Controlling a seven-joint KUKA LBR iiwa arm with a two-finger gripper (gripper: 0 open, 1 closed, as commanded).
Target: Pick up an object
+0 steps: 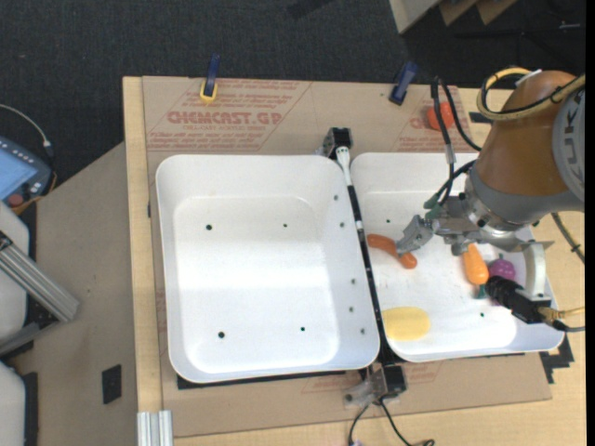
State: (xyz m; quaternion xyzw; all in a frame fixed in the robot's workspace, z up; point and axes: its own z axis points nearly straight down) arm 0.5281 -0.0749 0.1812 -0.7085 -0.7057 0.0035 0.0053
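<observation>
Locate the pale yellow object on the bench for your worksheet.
The pale yellow object lies in the right bin, near its front left corner, close to the divider between the bins and in front of the small orange piece.

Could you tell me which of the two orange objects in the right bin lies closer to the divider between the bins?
The long, curved orange piece, left of the gripper. The stubbier orange one sits farther right, beside a purple object.

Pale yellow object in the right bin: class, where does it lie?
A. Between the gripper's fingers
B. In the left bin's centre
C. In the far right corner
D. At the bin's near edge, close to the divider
D: the pale yellow object rests on the right bin floor near its front rim, beside the central divider.
</observation>
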